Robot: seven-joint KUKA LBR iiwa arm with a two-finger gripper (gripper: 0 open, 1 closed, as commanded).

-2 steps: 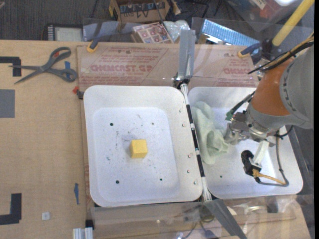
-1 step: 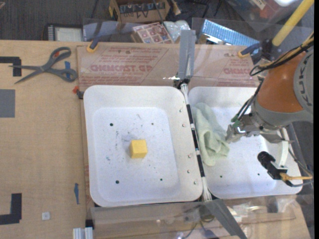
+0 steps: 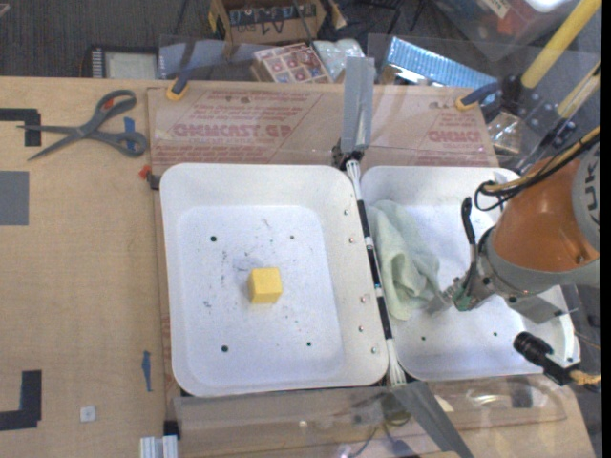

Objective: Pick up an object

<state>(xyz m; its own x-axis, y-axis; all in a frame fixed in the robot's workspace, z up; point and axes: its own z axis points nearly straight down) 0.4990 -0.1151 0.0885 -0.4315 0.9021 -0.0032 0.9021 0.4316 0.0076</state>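
— Camera view from overhead, so what's it going for?

— I'd say the pale green cloth. It lies crumpled in the right bin, bunched against that bin's left wall, right next to the divider between the two bins. Its long axis runs roughly from the far side toward the near side of the bin, a little slanted.

— And the gripper?

— The gripper is down low in the same bin, at the near, right-hand edge of the cloth — touching it or just about, hard to say which. The cloth lies to the left of the tool and stretches away toward the far wall. Whether the fingers are spread or pinched I cannot tell; the orange wrist and grey body of the arm crowd over that spot and the tip is small and dark.

— So nothing held?

— Nothing I can see lifted. The cloth looks flat on the bin floor.

— What about the yellow block?

— That sits alone near the middle of the left bin, well apart from the tool, with the divider between them. The cloth is by far the nearer target — my guess is any grab here catches its edge, which could slip out.

— Anything else around?

— Scissors on the bench at the far left, out of play.
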